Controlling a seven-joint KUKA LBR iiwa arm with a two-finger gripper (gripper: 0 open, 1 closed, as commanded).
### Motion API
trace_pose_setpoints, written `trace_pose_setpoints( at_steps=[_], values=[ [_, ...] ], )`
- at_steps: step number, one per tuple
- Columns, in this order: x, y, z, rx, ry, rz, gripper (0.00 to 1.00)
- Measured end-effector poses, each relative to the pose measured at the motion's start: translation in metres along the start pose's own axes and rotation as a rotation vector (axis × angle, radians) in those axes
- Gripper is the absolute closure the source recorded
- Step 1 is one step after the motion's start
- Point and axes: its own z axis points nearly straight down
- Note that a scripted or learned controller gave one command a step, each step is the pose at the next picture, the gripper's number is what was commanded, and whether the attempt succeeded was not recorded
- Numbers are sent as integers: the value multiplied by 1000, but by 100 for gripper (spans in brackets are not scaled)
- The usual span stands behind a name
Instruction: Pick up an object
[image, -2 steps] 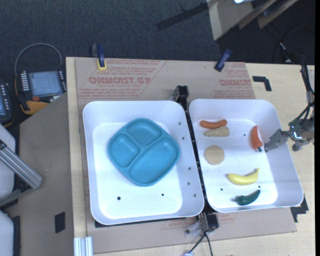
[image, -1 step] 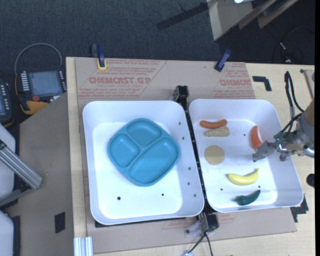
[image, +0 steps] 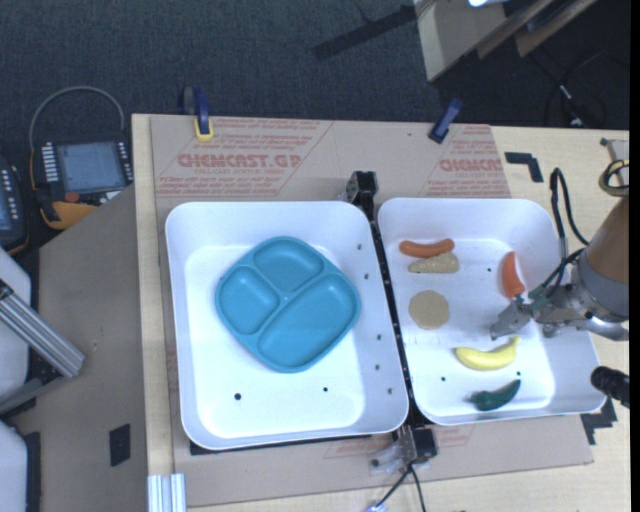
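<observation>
The right bin (image: 470, 222) holds several toy foods. An orange-red sausage (image: 427, 246) lies at the back, with a beige piece (image: 433, 265) just in front of it. A round tan cookie (image: 430, 308) sits below them. A red-orange carrot-like piece (image: 511, 275) lies near the right wall. A yellow banana (image: 487, 355) and a dark green vegetable (image: 497, 395) lie at the front. My gripper (image: 512, 322) hangs low in the right bin, just above the banana and below the red-orange piece. Nothing is visibly held in it.
The left bin (image: 200, 380) bears a blue divided plate (image: 288, 302). The grey arm (image: 605, 270) with cables reaches in over the right bin's right wall. A brown board (image: 300, 150) lies under both bins, and a teach pendant (image: 85, 165) sits off to the left.
</observation>
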Motion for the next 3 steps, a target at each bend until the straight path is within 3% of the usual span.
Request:
trace_pose_setpoints(
  at_steps=[1, 2, 3],
  values=[
    [0, 0, 44, 0, 0, 1, 0],
    [0, 1, 32, -5, -3, 1, 100],
    [-5, 0, -27, -3, -2, 0, 100]
  ],
)
